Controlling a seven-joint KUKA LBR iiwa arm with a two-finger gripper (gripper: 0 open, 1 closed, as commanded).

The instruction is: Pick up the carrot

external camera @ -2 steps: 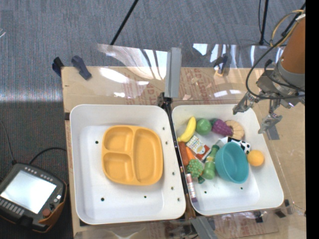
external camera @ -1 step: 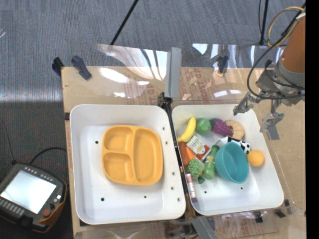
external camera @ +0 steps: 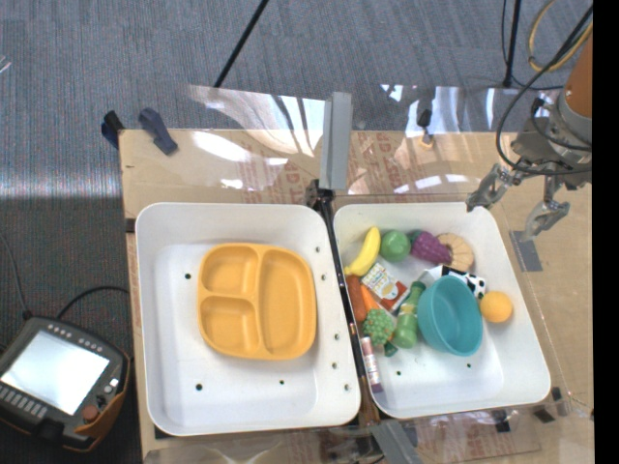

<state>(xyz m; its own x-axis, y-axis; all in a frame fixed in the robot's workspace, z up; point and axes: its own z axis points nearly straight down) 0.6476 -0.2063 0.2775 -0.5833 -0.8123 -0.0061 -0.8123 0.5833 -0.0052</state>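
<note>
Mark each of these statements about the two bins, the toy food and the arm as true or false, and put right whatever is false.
1. The yellow divided plate lies in the left bin. True.
2. The carrot is held in the jaws of the gripper. False: the carrot lies in the right bin near its left wall, and the gripper hangs open above that bin's far right corner with nothing between its jaws.
3. The teal bowl sits beside the orange. True.
4. The banana lies on the divided plate. False: it lies in the right bin, next to the green apple.
5. The purple grapes lie in the left bin. False: they are in the right bin, by the apple.
</note>
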